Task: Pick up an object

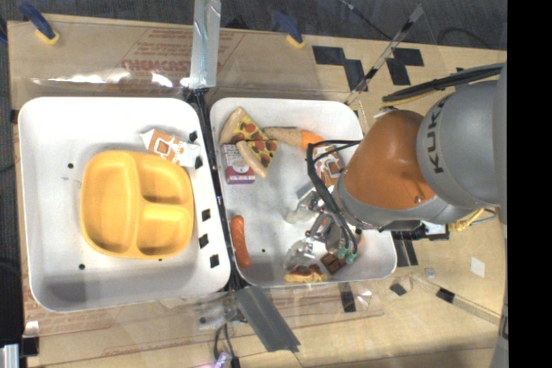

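**Arm low over the right bin's toy food**

We see two white bins side by side. The left bin [52, 185] holds a yellow divided tray [136, 202], with a small orange-and-white carton [171, 147] tucked at its upper right edge. The right bin [285, 109] holds toy food: a pizza slice [248, 134] near the top left, a purple-and-white packet [235, 164] just below it, a carrot [297, 136] to the right, a sausage [239, 239] along the left wall, and a small heap of brown and yellow pieces [312, 269] at the bottom. The gripper [312, 224] sits low in the right bin, above that heap; we cannot tell how its fingers stand, or whether they touch anything.
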